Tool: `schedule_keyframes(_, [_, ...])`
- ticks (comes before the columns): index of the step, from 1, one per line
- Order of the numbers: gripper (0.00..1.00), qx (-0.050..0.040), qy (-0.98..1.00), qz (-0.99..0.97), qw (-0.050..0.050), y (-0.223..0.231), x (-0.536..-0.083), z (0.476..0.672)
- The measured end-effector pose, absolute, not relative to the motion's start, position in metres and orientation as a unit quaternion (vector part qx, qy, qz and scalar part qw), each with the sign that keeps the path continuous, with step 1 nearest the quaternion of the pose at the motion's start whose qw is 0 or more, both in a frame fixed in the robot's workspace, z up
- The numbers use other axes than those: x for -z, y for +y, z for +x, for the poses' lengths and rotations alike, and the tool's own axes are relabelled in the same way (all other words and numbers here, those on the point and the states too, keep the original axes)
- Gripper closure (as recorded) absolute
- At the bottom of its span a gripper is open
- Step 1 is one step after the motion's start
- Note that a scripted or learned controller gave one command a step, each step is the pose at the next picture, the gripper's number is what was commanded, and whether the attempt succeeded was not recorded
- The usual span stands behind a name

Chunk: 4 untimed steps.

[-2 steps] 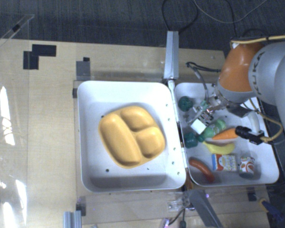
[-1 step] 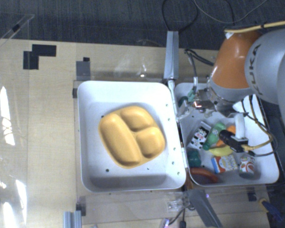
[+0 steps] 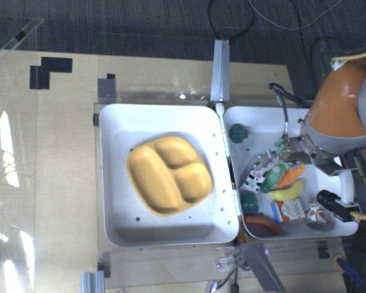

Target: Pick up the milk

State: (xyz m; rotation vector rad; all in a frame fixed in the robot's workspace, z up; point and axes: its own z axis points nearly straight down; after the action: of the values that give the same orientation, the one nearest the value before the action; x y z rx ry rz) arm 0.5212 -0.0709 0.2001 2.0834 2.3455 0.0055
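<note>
Pincer (image 3: pixel 282 153) low in right bin (image 3: pixel 259 122), above the black-and-white milk carton (image 3: pixel 252 177); its finger state cannot be told.

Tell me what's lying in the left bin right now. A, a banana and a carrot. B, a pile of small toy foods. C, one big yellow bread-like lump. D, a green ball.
C: the left bin holds one large yellow bread-like lump near its middle, while the green ball, banana and the other small items lie in the right bin.
</note>
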Motion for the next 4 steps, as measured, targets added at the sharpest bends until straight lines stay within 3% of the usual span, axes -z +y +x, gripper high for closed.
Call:
schedule_keyframes(1, [0.00,-0.0016,0.821,0.570,0.002,-0.013,-0.185,0.556])
schedule_keyframes(2, [0.00,-0.0015,0.833,0.553,0.002,-0.067,-0.185,0.516])
schedule_keyframes(3, [0.00,-0.0017,0.884,0.467,0.003,-0.089,-0.105,0.518])
schedule_keyframes(4, [0.00,-0.0021,0.897,0.441,0.004,-0.039,-0.189,0.606])
